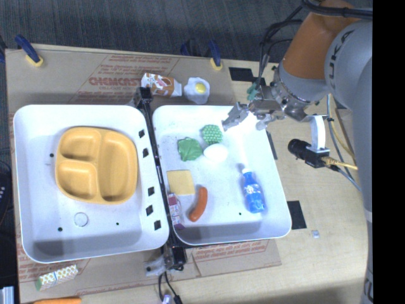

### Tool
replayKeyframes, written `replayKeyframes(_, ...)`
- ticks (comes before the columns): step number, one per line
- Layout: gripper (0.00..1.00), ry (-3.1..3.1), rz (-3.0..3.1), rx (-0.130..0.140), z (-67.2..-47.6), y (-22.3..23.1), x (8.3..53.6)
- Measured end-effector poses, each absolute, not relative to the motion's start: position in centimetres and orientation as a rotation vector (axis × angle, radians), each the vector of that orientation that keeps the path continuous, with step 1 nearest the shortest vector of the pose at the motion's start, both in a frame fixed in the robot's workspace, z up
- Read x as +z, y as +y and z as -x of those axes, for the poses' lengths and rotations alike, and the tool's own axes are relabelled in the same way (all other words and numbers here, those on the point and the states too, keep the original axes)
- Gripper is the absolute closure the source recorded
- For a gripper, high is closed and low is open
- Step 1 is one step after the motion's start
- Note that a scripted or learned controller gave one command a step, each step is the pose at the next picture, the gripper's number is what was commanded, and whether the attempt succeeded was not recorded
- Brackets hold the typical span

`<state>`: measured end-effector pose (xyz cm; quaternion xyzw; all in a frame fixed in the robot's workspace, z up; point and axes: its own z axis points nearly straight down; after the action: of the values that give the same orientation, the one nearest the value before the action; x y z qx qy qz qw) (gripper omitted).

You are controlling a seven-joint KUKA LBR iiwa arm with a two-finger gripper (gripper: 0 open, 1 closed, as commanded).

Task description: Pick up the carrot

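A long orange-red piece (198, 204), which I take for the carrot, lies tilted near the front of the right bin (272, 217), beside a yellow slice (180, 182). My gripper (247, 120) hangs over the bin's far right corner, well away from the carrot. Its fingers (232, 118) are spread open with nothing between them.
Also in the right bin are a green knobbly ball (212, 133), a green leaf (188, 149), a white egg (215, 152), a blue bottle (253, 192) and a small packet (174, 209). A yellow divided plate (98, 163) lies in the left bin (25, 189). A carton (158, 84) sits behind the bins.
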<state>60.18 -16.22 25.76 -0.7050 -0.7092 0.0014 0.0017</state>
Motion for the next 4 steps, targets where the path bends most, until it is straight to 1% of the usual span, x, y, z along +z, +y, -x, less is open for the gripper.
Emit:
replayKeyframes(1, 0.0, -2.165, 2.268, 0.006, -56.3, -12.9, 12.4)
replayKeyframes(2, 0.0, -2.133, 2.299, 0.005, -52.3, -9.5, 9.1)
replayKeyframes(3, 0.0, -1.993, 2.422, 0.004, -48.0, -9.2, 9.1)
replayKeyframes(4, 1.0, -1.997, 2.416, 0.007, -48.0, -9.2, 10.1)
